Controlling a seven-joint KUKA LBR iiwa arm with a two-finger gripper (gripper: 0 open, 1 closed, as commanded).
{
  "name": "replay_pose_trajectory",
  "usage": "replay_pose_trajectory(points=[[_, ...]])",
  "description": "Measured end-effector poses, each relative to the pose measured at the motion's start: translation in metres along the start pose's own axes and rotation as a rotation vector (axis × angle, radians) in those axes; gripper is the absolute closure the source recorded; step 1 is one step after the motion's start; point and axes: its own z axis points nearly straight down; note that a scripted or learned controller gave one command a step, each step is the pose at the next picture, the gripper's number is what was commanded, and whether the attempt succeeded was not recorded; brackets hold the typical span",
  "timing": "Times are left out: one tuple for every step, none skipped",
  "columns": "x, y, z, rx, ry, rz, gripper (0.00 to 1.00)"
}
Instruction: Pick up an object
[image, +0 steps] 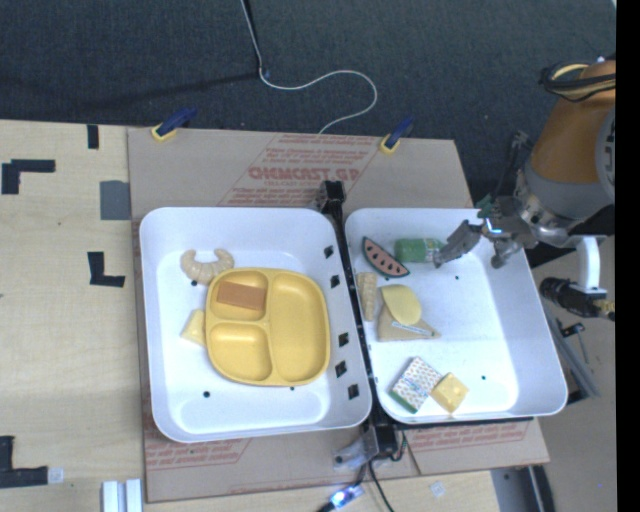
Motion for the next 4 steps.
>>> replay_pose_trajectory(points=[[0.0,0.003,-0.008,-0.013,-0.002,-0.003,0.0],[0.004,-0.005,0.039,-0.009,-0.002,-0.003,0.0],[0.011,-0.007,0.103,-0.007,-0.001,-0.004,0.0],[0.012,-0.003,0.132,-0.023,-0.003,-0.002,0.0]])
